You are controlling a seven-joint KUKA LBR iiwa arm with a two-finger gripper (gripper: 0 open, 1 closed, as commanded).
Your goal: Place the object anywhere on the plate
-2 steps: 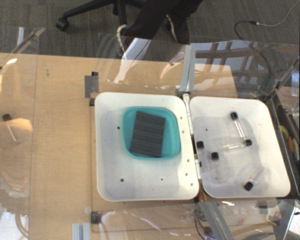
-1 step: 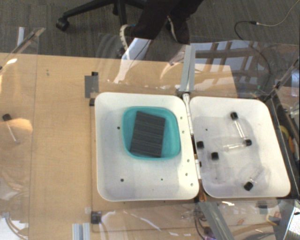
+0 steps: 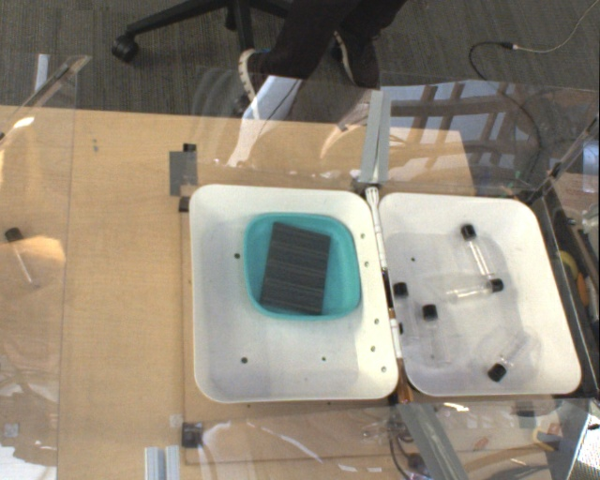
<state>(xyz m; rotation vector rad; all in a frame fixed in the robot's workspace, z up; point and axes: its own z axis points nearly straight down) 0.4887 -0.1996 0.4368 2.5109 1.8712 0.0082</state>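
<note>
Plainly, there are 2 white bins side by side on the wooden bench [image 3: 112, 281]; the left bin [image 3: 220, 361] holds 1 teal plate [image 3: 347, 272], and 1 dark block [image 3: 296, 268] lies flat on that plate, near its middle, turned slightly off square; the right bin [image 3: 539, 244] holds small clear tubes with black caps [image 3: 467, 231], 5 caps counted. The tubes' clear bodies blur into the white floor, so their outlines are hard to make out; glare from a clear screen veils the bench edges; a chair base [image 3: 178, 23] and a shoe [image 3: 361, 61] are cut off at the top. The block is charcoal grey, rectangular, with fine ridges running across its top.
</note>
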